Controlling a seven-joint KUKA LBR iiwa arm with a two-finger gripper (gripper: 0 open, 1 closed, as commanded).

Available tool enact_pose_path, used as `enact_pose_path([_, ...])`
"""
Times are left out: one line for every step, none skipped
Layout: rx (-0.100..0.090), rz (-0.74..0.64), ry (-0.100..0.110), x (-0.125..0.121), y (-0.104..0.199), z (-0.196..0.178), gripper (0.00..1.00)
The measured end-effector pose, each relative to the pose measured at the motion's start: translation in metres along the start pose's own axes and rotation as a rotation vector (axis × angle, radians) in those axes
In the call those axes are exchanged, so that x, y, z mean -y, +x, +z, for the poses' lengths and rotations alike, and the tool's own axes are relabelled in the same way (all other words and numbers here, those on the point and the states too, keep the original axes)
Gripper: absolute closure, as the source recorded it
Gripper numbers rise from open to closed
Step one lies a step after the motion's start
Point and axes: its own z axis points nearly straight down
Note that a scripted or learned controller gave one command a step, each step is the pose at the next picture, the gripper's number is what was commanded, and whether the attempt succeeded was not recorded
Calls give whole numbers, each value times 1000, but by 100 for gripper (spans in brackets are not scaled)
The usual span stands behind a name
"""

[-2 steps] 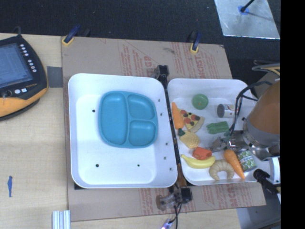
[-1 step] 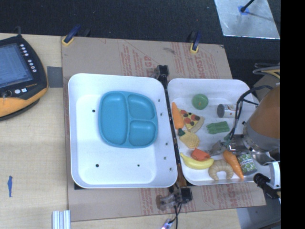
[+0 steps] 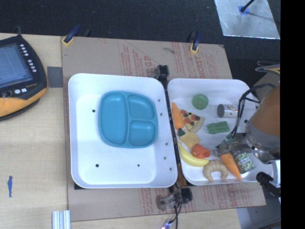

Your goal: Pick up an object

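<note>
The toy foods lie heaped in the right bin (image 3: 209,84), and the croissant (image 3: 215,170) at its near edge serves as the mark for the rest; a carrot (image 3: 230,164) lies just right of the croissant, touching it, tip pointing to the near rim; a banana (image 3: 191,158) curves just left of it, with a red tomato-like piece (image 3: 200,150) above the banana; a waffle piece (image 3: 188,139), a pizza slice (image 3: 193,120) and an orange piece (image 3: 177,115) run farther up and left of the croissant; a dark green piece (image 3: 218,127) and a round green one (image 3: 200,101) sit well above it; a small grey can (image 3: 226,110) lies above and to its right; the pincer (image 3: 232,147) stands just above and right of the croissant, over the carrot's thick end, and how far it is open cannot be told; left of the croissant, in the left bin (image 3: 76,128), rests a blue divided plate (image 3: 128,119); far left on the table (image 3: 28,166) lies a teach pendant (image 3: 16,78).
</note>
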Motion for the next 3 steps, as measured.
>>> enact_pose_path([-1, 8, -5, 0, 30, -109, 100])
enact_pose_path([-1, 5, -3, -1, 113, -128, 100])
enact_pose_path([-1, 8, -3, -1, 148, -164, 100])
